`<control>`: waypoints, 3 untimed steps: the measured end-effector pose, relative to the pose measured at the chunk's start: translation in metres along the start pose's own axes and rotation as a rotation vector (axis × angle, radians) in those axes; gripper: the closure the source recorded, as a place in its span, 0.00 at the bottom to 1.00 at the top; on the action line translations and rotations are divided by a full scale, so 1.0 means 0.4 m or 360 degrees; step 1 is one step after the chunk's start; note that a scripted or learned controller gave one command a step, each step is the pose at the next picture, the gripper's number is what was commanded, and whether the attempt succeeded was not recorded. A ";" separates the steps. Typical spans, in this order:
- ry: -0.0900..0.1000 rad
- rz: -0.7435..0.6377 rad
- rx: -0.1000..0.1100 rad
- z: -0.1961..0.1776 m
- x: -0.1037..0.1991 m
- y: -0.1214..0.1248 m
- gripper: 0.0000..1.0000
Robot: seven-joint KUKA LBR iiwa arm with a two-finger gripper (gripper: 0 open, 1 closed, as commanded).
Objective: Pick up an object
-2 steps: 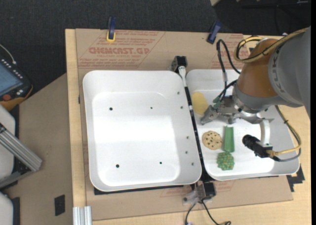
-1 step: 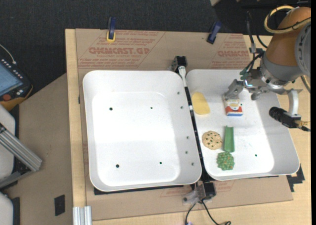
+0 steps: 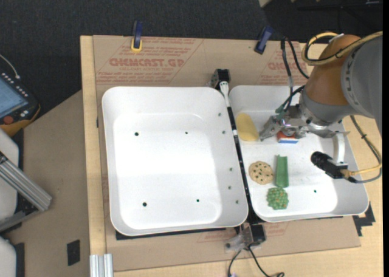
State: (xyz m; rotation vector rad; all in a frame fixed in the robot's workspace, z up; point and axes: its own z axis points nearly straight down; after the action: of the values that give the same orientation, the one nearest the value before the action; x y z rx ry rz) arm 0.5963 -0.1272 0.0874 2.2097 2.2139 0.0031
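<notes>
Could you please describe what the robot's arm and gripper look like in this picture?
The arm is a thick, rounded grey body with a broad orange band above the wrist. Yellow and black cables loop around its top, and another yellow cable trails by its lower side. The gripper is small, dark metal with thin fingers, and a bit of red and blue shows just beneath it.

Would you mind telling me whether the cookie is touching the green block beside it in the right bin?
Apart. The camera view shows a thin strip of white bin floor between the cookie and the green block.
</notes>
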 end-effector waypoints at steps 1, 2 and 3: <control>0.0000 0.0009 -0.0006 -0.251 -0.175 0.101 0.00; 0.0021 0.0006 0.0036 -0.046 -0.084 -0.057 0.00; 0.0013 -0.0007 0.0000 -0.342 0.055 -0.051 0.00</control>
State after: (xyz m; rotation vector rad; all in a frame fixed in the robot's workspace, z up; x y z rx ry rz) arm 0.5745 -0.1042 0.2236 2.2091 2.2227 0.0118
